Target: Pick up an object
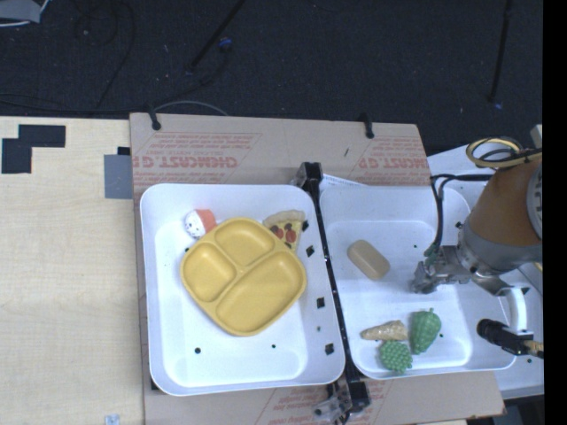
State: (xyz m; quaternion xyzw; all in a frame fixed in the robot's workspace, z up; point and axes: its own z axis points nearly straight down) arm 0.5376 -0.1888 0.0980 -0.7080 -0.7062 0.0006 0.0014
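Roughly: two white bins side by side, left bin (164,326) w/ yellow divided tray (244,275) taking up the middle, pizza-slice toy (285,227) tucked at tray's upper right edge, small white-and-orange toy (198,223) at its upper left, both touching or nearly touching tray. Right bin (399,206) w/ likely pick candidates: tan bar-like block (368,259) near centre, apart from the rest; lower down a cluster, beige cone-ish piece (385,331) just beside dark green toy (425,329), bumpy green toy (395,357) below, all touching or close. Gripper (431,274) low in right bin, right of tan block, above the green cluster, prob. positioned for a descent on bare floor or a reach toward block; just a guess. Finger state: can't tell, too dark and blurred; nothing visibly held. Nothing lifted, all objs resting in bins.
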